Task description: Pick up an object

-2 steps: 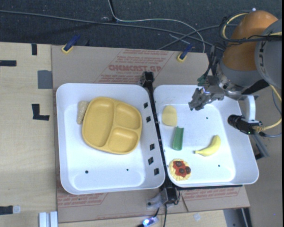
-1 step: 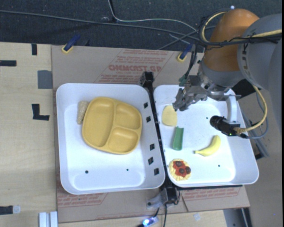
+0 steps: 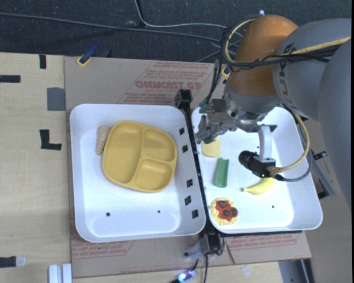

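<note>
So there are two white bins sitting side by side on the desk, on top of a sheet of cardboard [image 3: 159,84]. The left bin [image 3: 85,175] has a yellow divided plate [image 3: 139,156] in it, with a beige sponge-looking thing [image 3: 101,139] tucked just against its left edge. The right bin [image 3: 295,208] holds the small stuff: a pale yellow block [image 3: 212,148] at the far left corner, a green stick-shaped piece [image 3: 222,173] just nearer than that, a little banana [image 3: 260,186] to the right of the green one, and a tiny pizza-looking disc [image 3: 224,211] near the front. The arm comes in from the right, and the hand [image 3: 207,131] is down over the far left part of the right bin, right above the pale yellow block. Honestly can't tell if it's spread or pressed together from this angle.
</note>
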`<state>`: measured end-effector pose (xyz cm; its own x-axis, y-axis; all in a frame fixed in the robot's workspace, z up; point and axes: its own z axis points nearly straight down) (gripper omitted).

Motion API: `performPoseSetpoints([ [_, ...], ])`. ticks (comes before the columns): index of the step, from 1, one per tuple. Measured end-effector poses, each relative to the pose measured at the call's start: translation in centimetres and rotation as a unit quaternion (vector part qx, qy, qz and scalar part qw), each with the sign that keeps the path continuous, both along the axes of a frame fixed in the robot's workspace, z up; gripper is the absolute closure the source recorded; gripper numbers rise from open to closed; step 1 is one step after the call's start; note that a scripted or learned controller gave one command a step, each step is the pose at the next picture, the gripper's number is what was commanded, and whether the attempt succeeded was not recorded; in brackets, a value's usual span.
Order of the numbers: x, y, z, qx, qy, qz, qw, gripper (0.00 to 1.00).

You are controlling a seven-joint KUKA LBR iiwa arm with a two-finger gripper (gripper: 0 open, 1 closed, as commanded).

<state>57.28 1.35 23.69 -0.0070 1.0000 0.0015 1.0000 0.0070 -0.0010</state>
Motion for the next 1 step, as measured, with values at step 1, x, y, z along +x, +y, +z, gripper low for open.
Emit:
performPoseSetpoints([
  [1, -1.09, 4.47, -0.41, -0.0003, 0.001, -0.001, 1.0, 1.0],
])
